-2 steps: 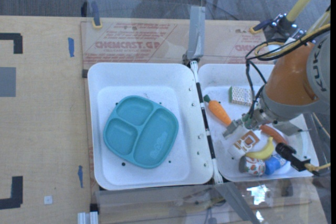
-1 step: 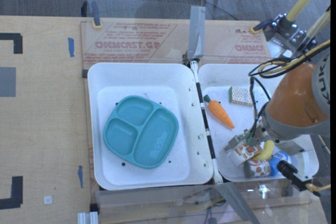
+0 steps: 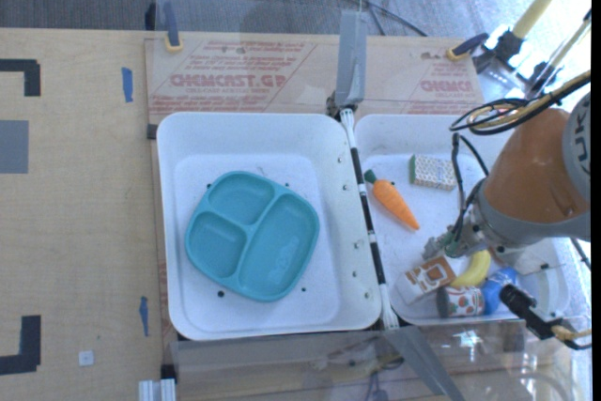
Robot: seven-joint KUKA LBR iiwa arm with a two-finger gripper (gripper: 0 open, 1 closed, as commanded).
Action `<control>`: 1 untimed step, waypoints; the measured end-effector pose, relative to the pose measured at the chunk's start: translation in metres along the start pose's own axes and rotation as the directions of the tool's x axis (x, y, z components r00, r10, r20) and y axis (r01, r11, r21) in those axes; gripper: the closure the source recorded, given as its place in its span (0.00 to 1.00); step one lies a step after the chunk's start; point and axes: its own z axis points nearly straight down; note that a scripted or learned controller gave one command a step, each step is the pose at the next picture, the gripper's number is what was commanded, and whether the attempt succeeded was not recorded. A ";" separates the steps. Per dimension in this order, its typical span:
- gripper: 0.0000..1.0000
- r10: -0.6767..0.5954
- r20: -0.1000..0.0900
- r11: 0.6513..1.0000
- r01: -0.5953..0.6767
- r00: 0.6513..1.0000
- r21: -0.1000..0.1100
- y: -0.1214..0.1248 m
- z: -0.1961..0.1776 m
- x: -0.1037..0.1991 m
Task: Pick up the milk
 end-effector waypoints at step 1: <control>1.00 -0.068 -0.014 0.997 0.069 0.998 0.021 0.032 -0.085 0.094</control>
